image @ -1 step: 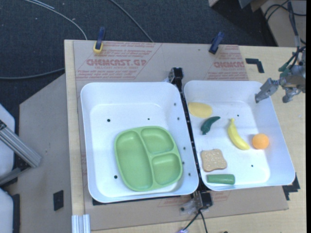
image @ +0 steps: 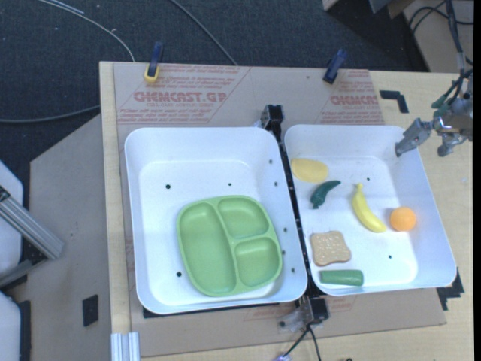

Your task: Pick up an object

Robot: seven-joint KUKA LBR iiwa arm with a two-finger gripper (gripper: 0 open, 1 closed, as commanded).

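Farthest from the tool, in the left bin, a green divided plate with three compartments lies flat on the bin's floor, toward its near right part. Across the black seam where the two bins meet, the right bin holds the loose pieces, all of them down and to the left of the tool. A pale yellow rounded piece sits closest to the seam at the far side, with a dark green pepper-like piece just beside it on the near side. Nearer the camera, a slice of toast lies flat, and a green cylinder lies just in front of it by the bin's near rim. Closer to the tool, a yellow banana lies slanted in the middle of the bin, and an orange ball rests just beside the banana's near end, almost straight below the tool in the view. The tool hangs at the far right corner of the right bin, above its rim, well apart from every piece; its two grey fingers are spread wide with nothing between them. Two blue clips pin the brown sheet on the counter beyond the bins.
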